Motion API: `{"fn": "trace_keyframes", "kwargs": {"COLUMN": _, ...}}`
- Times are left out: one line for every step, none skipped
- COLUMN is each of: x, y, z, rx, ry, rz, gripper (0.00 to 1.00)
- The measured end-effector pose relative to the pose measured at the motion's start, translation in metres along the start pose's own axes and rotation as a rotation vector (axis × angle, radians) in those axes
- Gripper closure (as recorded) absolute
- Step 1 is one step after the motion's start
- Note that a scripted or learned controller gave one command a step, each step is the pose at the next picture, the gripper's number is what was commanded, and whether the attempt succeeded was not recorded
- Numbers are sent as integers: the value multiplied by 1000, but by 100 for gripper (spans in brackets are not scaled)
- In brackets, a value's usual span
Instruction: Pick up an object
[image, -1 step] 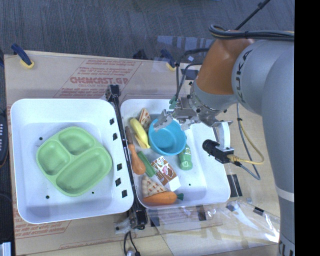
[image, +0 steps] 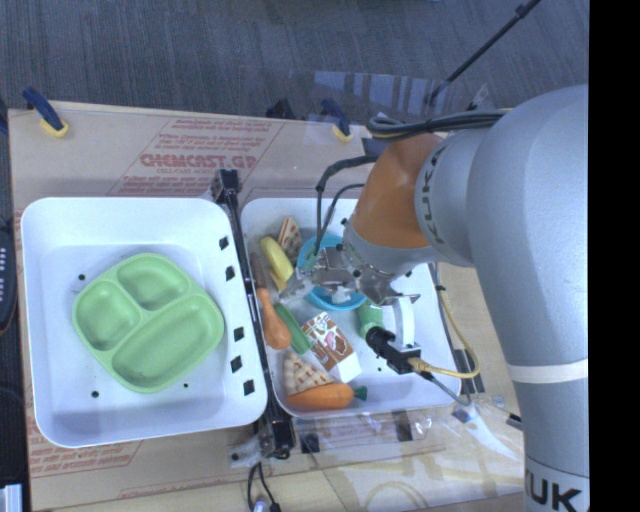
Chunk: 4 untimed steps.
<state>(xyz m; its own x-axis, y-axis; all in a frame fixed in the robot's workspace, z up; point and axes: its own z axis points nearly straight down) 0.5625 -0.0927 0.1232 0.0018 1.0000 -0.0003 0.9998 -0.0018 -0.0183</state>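
Observation:
My gripper (image: 318, 277) is low in the right bin (image: 437, 392), among a pile of toy food. Just left of it lie a yellow banana (image: 276, 257) and an orange carrot (image: 271, 318). A blue cup (image: 336, 294) sits directly under the wrist, partly hidden by it. A waffle piece (image: 289, 234) lies at the far side of the pile. Nearer the front are a printed snack pack (image: 331, 341), a second waffle (image: 299, 373) and another carrot (image: 322, 397). A green object (image: 372, 317) peeks out to the right of the cup.
The left bin (image: 52, 228) holds a green divided plate (image: 148, 320). A black clip rail (image: 243, 290) runs between the two bins. The big grey arm (image: 510, 190) covers the right bin's far right side. Cables (image: 440, 370) trail over the bin's right edge.

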Motion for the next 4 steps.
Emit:
{"fn": "trace_keyframes", "kwargs": {"x": -18, "y": 23, "z": 31, "rx": -7, "ry": 3, "rz": 264, "gripper": 0}}
{"fn": "trace_keyframes", "kwargs": {"x": -19, "y": 25, "z": 19, "rx": -8, "ry": -1, "rz": 253, "gripper": 100}}
{"fn": "trace_keyframes", "kwargs": {"x": -9, "y": 34, "z": -35, "rx": -10, "ry": 5, "rz": 289, "gripper": 100}}
{"fn": "trace_keyframes", "kwargs": {"x": 14, "y": 3, "z": -79, "rx": -5, "ry": 6, "rz": 838, "gripper": 100}}
